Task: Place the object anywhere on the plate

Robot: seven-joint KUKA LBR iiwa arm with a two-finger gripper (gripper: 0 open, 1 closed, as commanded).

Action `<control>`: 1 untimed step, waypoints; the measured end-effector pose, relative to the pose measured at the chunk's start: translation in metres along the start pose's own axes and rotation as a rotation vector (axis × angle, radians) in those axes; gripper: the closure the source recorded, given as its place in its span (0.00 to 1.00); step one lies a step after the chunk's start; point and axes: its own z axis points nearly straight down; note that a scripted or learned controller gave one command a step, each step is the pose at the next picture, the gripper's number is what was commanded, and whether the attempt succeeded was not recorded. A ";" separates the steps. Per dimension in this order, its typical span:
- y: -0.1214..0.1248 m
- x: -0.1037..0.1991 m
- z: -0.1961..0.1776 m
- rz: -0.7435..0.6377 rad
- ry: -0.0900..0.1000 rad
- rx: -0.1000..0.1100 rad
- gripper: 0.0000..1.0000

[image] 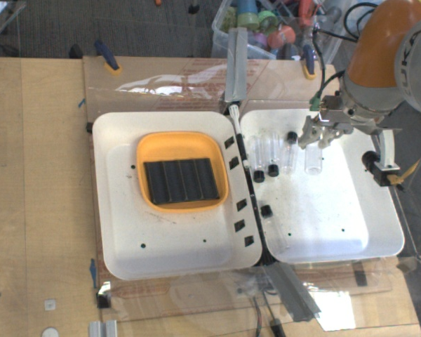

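**Object not yet on plate, hand over right bin**

Task looks early or mid-way: nothing has been delivered. The orange plate (182, 143) sits in the left bin (119, 251) and carries only a dark ribbed block (181, 181). The likely object, a clear plastic piece (313, 160), is in the right bin (351, 237) toward its 12 o'clock side, just below the hand (320, 136). Hand hangs at about 2 o'clock of the view; whether it is spread, narrowed or gripping the clear piece cannot be told from this angle. A second clear item (270, 148) and small black caps (265, 171) lie at 9 o'clock of the hand. Left to do, as I judge: secure the piece, carry it toward 9 o'clock across the divider (242, 181), set it on the plate.

Surface: pale wooden worktop (35, 188), white bins scuffed, taped plastic sheet at 12 o'clock. Behind, dark floor and a tub of coloured toys (281, 5).
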 end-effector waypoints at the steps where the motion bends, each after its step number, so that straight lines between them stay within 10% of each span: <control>1: 0.023 0.019 0.008 -0.239 0.000 -0.004 1.00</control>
